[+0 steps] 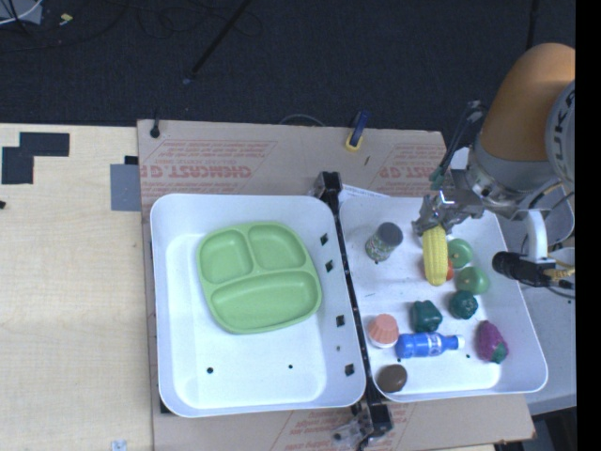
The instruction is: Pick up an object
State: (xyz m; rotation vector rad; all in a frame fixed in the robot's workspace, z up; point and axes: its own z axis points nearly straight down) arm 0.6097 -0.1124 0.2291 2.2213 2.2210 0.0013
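Observation:
My gripper (439, 218) hangs low over the back of the right bin (526, 365), right at the top end of a yellow corn cob (435, 256). Nothing shows between it and the cob. Left of the cob stands a small grey can (383, 241). On the cob's right lie a light green apple (460, 252) and a second green fruit (472, 279). Further forward lie a dark green pepper (462, 303), another dark green piece (424, 315), a blue bottle (427, 345), a purple eggplant (488, 339), a salmon round piece (382, 330) and a brown disc (392, 378).
The left bin (178, 346) holds a light green divided plate (260, 275). A black divider rail (343, 289) runs between the two bins. The grey and orange arm (526, 111) comes in from the upper right.

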